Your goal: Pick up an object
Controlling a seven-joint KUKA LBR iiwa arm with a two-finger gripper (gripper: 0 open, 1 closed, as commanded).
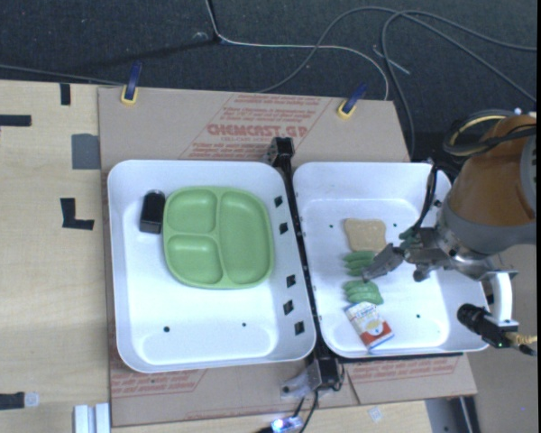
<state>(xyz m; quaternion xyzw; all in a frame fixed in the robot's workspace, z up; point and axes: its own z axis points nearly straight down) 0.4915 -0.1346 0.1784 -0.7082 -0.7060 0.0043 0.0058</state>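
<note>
The right bin (415, 183) holds several small things. A tan slice of toast (365, 234) lies near its middle. Below the toast are two green pieces, one (357, 260) above the other (363, 290). A small white and red carton (371, 325) rests near the front wall. My gripper (381, 263) reaches in from the right, low over the bin floor. Its tip is just right of the upper green piece, between the two green pieces in height. Nothing visibly sits in it.
The left bin (135, 323) holds a green divided plate (219, 237) with a small black block (151, 211) at its left side. Black clips (291, 242) run along the wall between the bins. Cables (343, 25) cross the dark floor behind the bench.
</note>
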